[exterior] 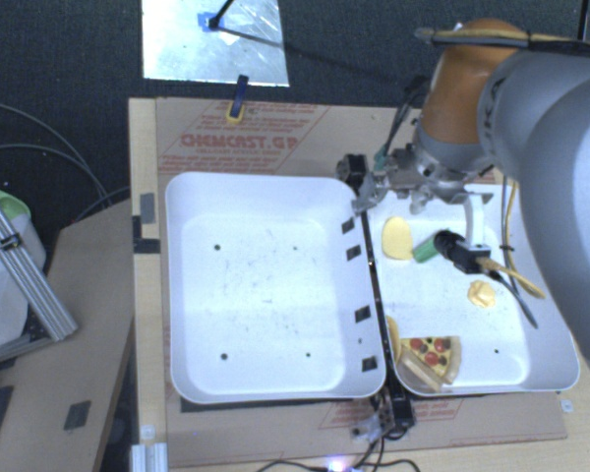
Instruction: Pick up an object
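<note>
The right bin (531, 362) holds a pale yellow rounded piece (398, 237) near its back left corner, with a small green object (425, 250) just to its right. A small yellow lump (482, 294) lies further right. A toy pizza slice (434, 356) rests at the bin's front left, beside a thin yellow strip (392, 330). My gripper (413, 191) hangs over the back edge of the right bin, just above and behind the pale yellow piece. Nothing shows held in it.
The left bin (192, 190) sits beside the right one, sharing a divider with black clips (362, 283). A cardboard sheet (246, 136) lies under both bins. A metal frame (20, 264) stands at the far left, off the bench.
</note>
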Robot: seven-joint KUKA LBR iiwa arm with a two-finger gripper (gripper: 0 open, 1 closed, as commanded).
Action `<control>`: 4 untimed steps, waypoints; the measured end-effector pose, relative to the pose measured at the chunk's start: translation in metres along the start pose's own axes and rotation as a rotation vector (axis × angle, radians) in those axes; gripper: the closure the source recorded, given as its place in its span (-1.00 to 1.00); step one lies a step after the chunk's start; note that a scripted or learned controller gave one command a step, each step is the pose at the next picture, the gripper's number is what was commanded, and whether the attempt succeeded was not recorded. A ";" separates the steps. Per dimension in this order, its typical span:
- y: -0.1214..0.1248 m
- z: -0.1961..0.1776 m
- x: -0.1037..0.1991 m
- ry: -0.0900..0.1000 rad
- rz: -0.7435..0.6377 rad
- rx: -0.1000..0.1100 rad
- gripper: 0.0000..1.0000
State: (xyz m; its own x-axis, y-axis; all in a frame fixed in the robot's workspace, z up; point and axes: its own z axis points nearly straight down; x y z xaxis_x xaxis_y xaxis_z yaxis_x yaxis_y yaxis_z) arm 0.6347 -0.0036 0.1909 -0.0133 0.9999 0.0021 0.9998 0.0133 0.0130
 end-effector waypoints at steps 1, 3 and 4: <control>0.033 0.006 0.067 0.002 0.002 0.008 -1.00; -0.153 0.110 0.141 0.000 0.005 0.019 -1.00; -0.089 0.105 0.222 0.002 0.002 0.006 -1.00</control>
State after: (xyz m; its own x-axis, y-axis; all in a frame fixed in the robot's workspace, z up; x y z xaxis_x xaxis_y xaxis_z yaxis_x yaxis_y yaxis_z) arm 0.5437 0.2179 0.0852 -0.0109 0.9999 0.0046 0.9999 0.0108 0.0073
